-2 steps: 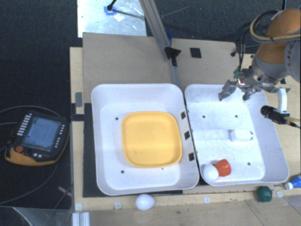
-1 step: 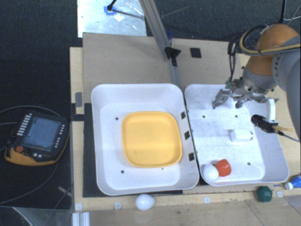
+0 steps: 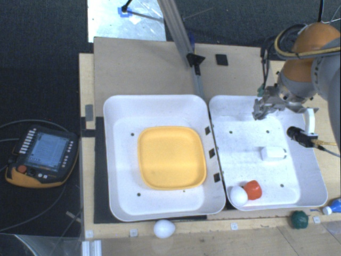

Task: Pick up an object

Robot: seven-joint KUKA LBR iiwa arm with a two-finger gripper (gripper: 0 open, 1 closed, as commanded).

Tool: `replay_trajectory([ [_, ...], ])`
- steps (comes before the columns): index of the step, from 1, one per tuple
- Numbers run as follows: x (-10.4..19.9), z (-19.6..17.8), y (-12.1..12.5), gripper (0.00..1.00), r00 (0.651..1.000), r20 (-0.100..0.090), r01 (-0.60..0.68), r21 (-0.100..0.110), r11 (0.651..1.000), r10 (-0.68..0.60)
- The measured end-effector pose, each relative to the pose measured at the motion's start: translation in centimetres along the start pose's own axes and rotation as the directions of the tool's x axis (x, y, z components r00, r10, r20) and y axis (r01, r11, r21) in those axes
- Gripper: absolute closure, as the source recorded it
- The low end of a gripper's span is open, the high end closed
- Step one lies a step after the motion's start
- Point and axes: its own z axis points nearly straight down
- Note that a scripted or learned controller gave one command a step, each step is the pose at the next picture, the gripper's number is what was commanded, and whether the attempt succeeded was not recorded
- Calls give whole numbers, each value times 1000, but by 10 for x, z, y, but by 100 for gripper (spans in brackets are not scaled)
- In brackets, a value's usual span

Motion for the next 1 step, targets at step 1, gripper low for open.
replay_trajectory([
  [1,-6,-48,8,100,1000,0,0,-2,1000,0],
])
